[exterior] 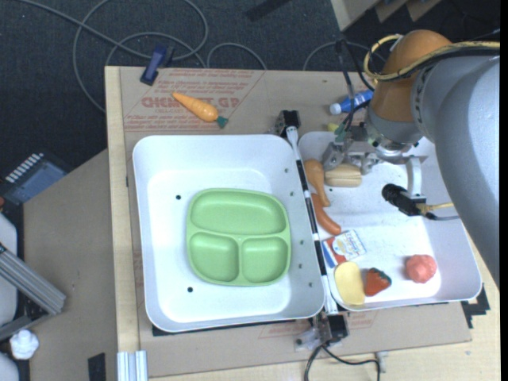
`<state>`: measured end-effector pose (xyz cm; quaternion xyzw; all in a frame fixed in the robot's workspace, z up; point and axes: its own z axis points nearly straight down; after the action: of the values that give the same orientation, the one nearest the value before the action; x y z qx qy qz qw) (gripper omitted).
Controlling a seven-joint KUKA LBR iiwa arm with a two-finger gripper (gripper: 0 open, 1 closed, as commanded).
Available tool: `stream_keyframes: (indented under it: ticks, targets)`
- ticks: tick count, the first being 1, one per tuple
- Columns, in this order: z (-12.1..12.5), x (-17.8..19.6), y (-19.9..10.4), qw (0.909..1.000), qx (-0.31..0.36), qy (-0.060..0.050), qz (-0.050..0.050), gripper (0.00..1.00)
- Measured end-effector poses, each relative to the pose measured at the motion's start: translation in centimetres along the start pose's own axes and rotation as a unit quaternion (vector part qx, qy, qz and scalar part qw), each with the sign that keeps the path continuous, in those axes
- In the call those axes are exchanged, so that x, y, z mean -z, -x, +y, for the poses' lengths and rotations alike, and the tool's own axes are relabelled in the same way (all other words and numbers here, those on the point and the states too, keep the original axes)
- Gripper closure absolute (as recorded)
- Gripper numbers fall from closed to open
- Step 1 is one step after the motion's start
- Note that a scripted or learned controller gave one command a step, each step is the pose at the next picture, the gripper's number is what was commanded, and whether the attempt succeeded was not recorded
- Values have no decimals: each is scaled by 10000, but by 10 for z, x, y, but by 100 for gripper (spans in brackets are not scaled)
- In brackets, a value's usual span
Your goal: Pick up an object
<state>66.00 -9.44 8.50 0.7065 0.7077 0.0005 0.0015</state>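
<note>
In the camera view, my tool hangs over the far end of the right bin, at about 1 o'clock from the centre of the desk. From this angle I cannot tell whether it is apart or together; the wrist covers too much of it.

The thing I would go for is the tan block. It lies on the bin floor at about 6 o'clock from my tool, just beside it and perhaps touching. I cannot see that it is clamped.

I judge it to be a light toy piece, like a bread roll or a bit of wood. It looks stiff enough not to crush, with a matt skin that should not slip much. It is longer from 3 to 9 o'clock than from 12 to 6, so I would take it across the short way, at the middle of its length.

An orange sausage-shaped piece lies at 9 o'clock from the block, close along the bin's wall. That leaves little room on that side. A 2nd orange piece lies at 7 o'clock from the block, further down the same wall.

The other things are well apart from my tool:
- A pink ball, a red strawberry and a yellow piece sit at the bin's near end, towards 6 o'clock.
- A green tray sits in the left bin, at 8 o'clock.
</note>
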Motion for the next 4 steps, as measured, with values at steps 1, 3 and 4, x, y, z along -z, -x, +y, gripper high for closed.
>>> stream_keyframes:
  ticks: [1, 3, 4]
  targets:
    - [-12, 0, 5, 10000, -6, -24, 6, 0]
    - [1, 0, 2, 10000, -2, 1, -1, 0]
    - [7, 0, 0, 10000, -4, 1, -1, 0]
